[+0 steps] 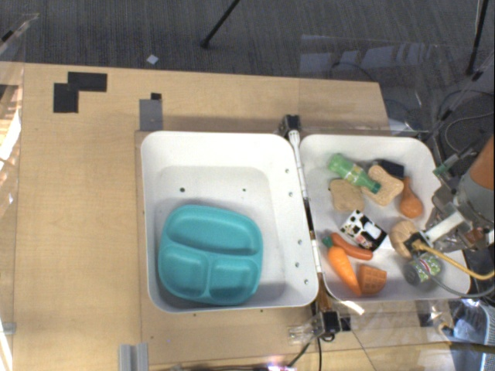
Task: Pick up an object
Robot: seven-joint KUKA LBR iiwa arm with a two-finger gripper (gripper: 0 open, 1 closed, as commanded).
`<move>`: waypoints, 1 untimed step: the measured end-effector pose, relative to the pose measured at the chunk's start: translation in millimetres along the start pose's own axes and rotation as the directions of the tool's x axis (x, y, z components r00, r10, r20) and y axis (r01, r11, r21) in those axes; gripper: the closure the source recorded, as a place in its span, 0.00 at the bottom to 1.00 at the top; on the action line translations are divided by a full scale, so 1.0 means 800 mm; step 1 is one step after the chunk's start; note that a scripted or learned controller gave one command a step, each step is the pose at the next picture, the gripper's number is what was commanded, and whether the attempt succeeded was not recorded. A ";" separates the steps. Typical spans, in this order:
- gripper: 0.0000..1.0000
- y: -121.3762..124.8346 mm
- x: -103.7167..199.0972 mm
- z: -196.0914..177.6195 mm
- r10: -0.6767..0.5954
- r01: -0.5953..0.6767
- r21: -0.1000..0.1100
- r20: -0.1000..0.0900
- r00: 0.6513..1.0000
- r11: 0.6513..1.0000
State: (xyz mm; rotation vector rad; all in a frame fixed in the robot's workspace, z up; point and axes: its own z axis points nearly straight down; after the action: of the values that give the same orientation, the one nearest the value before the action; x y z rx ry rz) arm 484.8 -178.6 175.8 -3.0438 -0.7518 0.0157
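The right bin [313, 207] holds several toy items. A green bottle [348, 168] lies at the back, with a tan biscuit [345, 195], a tan bone-shaped piece [386, 185] and a small black thing [389, 167] near it. An orange egg shape [411, 205] lies to the right. A black-and-white cow-patterned block [361, 228], a red sausage [350, 246], a carrot [341, 264] and an orange wedge [372, 279] sit toward the front. My gripper [423, 267] hangs low over the bin's front right corner, beside a tan round piece [402, 236].
In the left bin [155, 207] a teal divided plate [209, 253] lies at the front left. A metal clamp [291, 124] sits where the two bins meet at the back. Cables and brackets crowd the bench's right edge.
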 end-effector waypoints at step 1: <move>1.00 0.034 -0.013 -0.140 0.063 -0.063 -0.017 -0.017 0.998 0.998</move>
State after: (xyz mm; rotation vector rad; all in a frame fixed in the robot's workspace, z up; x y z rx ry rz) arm 489.4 -207.6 287.8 -3.0790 -0.6580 -0.0164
